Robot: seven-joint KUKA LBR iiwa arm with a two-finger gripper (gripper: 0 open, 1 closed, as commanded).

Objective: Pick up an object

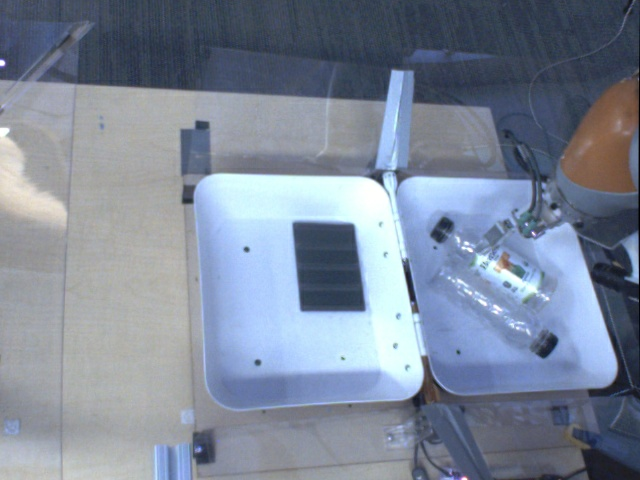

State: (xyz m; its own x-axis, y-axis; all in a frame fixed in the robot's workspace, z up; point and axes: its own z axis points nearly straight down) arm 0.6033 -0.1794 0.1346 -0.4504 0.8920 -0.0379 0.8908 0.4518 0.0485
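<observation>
two white bins, one dark slab, two clear bottles

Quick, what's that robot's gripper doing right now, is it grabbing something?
Gripper: over the right bin, beside the clear plastic bottles; open or closed cannot be told.

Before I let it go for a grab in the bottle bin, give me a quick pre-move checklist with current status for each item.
1. Targets present: ok. Two clear plastic bottles with black caps lie in the right bin.
2. Targets separated: not ok. The bottles lie side by side and appear to touch; the labelled bottle is the upper one.
3. Gripper over the right bin: ok, near its upper right, beside the labelled bottle's end.
4. Finger state: cannot tell.
5. Anything held: cannot tell; nothing visible between the fingers.
6. Left bin contents: ok. A dark ribbed rectangular pad lies flat, apart from the arm.
</observation>
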